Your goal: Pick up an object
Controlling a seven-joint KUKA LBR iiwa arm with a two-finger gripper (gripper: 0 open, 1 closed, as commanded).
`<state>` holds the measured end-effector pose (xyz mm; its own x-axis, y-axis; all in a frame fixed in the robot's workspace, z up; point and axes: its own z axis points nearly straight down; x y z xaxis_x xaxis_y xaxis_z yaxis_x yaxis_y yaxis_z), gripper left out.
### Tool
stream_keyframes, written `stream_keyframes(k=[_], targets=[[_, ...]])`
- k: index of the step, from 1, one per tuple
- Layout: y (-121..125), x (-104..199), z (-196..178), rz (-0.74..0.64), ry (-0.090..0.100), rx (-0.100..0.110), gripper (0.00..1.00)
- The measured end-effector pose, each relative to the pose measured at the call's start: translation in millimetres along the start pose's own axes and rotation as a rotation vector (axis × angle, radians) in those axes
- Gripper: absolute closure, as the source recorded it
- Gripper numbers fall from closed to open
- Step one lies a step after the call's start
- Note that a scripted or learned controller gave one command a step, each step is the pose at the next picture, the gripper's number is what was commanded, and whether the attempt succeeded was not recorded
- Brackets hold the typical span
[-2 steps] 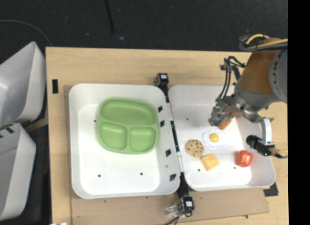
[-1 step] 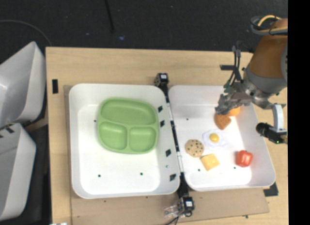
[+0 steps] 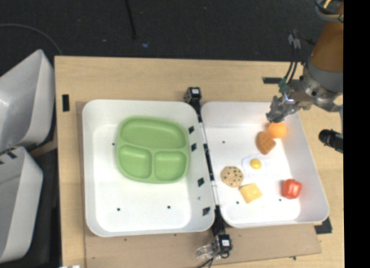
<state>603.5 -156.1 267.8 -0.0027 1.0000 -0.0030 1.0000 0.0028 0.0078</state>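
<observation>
Above the right bin (image 3: 306, 163), gripper (image 3: 281, 112) over a round orange ball (image 3: 277, 130), grip state unclear, ridged green tray (image 3: 153, 149) left.

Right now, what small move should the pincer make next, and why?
Probably a short descent straight down. The pincer hangs just above the orange ball near the far side of the right bin, and nothing shows between its fingers, so lowering would bring it around the ball.

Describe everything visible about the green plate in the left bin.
The green plate is a rounded, pale green tray that looks like matte plastic, split by raised ridges into three compartments: one wide one at the far side and two smaller ones nearer the camera. It lies flat, right way up, on the floor of the left bin, toward its far right part. Nothing lies in it.
</observation>
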Motion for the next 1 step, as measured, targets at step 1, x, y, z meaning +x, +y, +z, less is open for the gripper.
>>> stream_keyframes(k=[1], targets=[[0.8,-1.4,-17.7,-0.001,0.002,0.005,1.00]])
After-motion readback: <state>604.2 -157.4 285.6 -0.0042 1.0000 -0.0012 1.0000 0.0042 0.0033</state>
